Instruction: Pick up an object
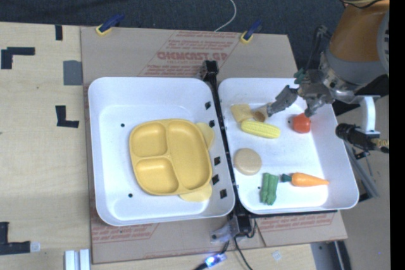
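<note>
Jaws (294,107) spread wide above round glossy tomato (301,124); ridged corn (260,129) nearby.

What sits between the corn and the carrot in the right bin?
In the camera view, between the corn and the carrot there is bare white bin floor. The round beige piece lies off to the left of that stretch.

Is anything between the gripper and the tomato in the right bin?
Nothing visible. The gripper sits just above and left of the red tomato; bare bin floor lies between them. The corn is off to the left.
</note>
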You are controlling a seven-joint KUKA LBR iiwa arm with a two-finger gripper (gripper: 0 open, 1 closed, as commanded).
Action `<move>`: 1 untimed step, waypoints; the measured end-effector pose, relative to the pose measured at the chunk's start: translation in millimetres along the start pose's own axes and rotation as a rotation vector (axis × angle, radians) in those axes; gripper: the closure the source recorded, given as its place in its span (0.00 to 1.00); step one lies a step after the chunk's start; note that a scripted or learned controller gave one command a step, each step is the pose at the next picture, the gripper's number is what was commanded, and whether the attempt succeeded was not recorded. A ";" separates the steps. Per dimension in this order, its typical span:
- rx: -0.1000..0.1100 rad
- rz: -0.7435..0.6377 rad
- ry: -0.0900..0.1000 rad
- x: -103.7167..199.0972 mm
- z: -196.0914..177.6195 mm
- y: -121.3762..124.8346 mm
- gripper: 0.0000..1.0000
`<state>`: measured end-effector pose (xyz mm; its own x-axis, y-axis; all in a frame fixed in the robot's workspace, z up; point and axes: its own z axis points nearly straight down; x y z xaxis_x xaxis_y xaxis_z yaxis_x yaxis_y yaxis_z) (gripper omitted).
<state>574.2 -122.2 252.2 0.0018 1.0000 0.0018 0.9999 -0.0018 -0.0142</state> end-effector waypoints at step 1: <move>-0.012 -0.003 -0.002 0.3 -7.0 2.2 0.00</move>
<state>576.5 -121.9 259.1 -0.0016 1.0000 0.0001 1.0000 0.0016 -0.0017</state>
